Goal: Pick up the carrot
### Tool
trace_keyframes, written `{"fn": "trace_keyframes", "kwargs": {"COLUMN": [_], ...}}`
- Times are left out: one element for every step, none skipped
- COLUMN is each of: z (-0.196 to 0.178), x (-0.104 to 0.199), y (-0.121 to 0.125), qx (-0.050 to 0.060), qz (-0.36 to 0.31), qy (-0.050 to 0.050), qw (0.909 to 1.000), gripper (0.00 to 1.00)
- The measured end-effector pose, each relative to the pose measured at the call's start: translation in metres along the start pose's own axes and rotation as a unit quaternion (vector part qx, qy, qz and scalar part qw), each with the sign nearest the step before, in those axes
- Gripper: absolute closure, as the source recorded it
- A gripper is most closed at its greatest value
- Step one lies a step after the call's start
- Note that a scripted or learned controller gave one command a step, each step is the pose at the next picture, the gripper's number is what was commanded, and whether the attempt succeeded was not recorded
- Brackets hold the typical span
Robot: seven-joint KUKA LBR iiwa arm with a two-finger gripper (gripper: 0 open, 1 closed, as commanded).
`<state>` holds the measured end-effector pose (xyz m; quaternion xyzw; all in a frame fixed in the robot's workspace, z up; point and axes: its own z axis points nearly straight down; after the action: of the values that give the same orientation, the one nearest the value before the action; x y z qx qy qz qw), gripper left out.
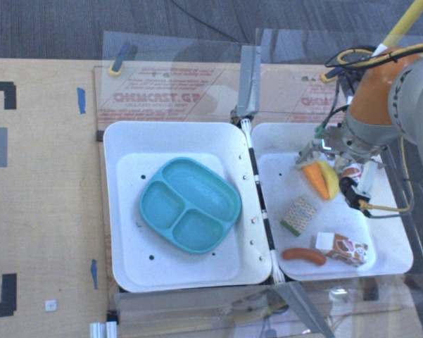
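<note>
The carrot (pixel 313 178) is a short orange cone in the upper middle of the right bin (pixel 390 259), lying against a yellow banana-like piece (pixel 330 179). My gripper (pixel 326 158) hangs right over the top ends of both, at the end of the grey arm with the orange band (pixel 380 97). The wrist covers the carrot's upper end, so I cannot see whether the carrot is gripped or just lies beneath.
Lower in the right bin lie a green-and-tan block (pixel 299 215), a red sausage (pixel 304 256) and a white-and-brown carton (pixel 342 248). A blue divided plate (pixel 190 204) sits in the left bin (pixel 127 160). Cables (pixel 380 206) trail off the wrist.
</note>
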<state>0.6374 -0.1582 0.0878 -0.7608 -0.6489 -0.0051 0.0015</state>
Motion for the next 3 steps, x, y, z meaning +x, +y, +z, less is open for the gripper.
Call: {"fn": "trace_keyframes", "kwargs": {"z": [-0.011,-0.025,-0.096], "x": [-0.005,0.015,0.078], "y": [0.001,0.021,-0.019], "qx": [-0.001,0.004,0.002], "qz": [0.002,0.117,0.189], "qy": [-0.004,-0.006,-0.005], "qw": [1.0000,0.9932,0.9819], "gripper": [1.00,1.00,1.00]}}
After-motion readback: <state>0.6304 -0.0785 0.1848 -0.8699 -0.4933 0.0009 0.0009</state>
